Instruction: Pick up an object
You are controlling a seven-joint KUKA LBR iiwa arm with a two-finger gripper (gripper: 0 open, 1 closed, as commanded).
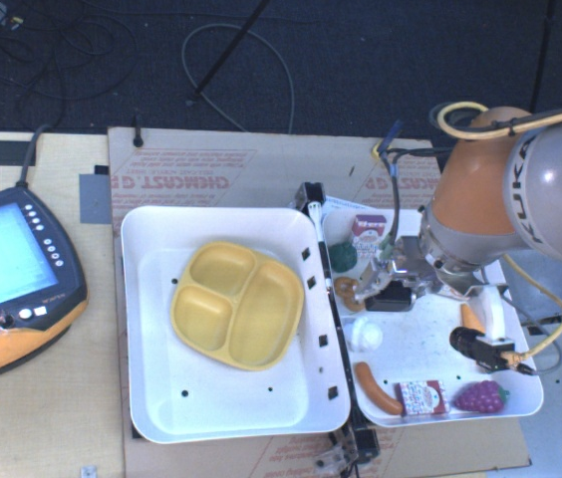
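Sausage (pixel 378 388) lies diagonally, pointing lower-right; gripper (pixel 379 285) jaws' state indiscernible.

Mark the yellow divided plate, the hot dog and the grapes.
yellow divided plate (pixel 236 305), camera view, left bin: ridge where its compartments meet.
hot dog (pixel 377 387), camera view, right bin's near left corner: middle of the sausage.
grapes (pixel 482 397), camera view, right bin's near right corner: centre of the purple bunch.

A yellow divided plate (pixel 236 304) lay in the left bin (pixel 151 386); the gripper (pixel 379 285) hung low over the right bin (pixel 520 401) among small toys.
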